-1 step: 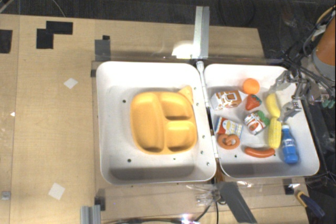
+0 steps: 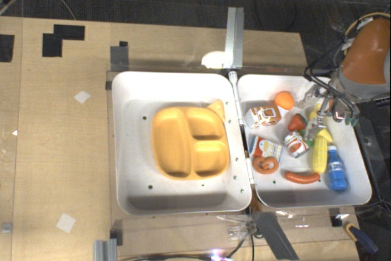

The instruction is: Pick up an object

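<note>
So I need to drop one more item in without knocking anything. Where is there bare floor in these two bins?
Left bin: bare floor runs along its left wall and front, around the yellow tray. Right bin: crowded. The orange, carton, can, corn, blue bottle and sausage sit close; a bare strip lies along the back-left corner.

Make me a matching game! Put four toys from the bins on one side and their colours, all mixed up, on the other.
Things:
1. bottle
2. corn cob
3. sausage
4. divided tray

Colours and places:
A. yellow-orange, in the left bin
B. blue, right bin's near corner
C. red, right bin's near edge
D. yellow, beside the blue thing

Pairs: 1-B, 2-D, 3-C, 4-A
</note>
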Available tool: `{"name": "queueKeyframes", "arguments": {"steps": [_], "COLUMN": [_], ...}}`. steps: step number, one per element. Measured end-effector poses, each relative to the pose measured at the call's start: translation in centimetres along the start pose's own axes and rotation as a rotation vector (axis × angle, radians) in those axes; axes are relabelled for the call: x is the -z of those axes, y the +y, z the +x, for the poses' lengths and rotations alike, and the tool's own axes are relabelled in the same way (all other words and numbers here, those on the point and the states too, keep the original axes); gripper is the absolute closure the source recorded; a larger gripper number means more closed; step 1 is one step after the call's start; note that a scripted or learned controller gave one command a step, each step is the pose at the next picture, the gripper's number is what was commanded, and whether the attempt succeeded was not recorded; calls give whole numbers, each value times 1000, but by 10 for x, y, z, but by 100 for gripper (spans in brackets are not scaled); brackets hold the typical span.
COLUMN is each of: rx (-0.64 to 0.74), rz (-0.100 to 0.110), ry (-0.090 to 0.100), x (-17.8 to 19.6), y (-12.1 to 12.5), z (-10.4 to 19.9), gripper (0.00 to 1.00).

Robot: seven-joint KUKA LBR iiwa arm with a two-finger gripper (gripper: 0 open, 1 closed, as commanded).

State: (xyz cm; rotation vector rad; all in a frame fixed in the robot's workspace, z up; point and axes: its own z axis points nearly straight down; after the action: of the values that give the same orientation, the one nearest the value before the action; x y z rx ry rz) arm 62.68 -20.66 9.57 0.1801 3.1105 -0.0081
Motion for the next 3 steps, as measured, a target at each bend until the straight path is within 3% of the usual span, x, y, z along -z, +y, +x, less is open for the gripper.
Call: {"name": "queueKeyframes", "arguments": {"steps": [1,2,3], "rx": [-289,-321,-520], "rz": [-1,0,0], "ry": [16,21,6], "x": [3,-8,106], "y": [0,31,40], "z": [13,-26,4], "gripper": [0,0,0]}}
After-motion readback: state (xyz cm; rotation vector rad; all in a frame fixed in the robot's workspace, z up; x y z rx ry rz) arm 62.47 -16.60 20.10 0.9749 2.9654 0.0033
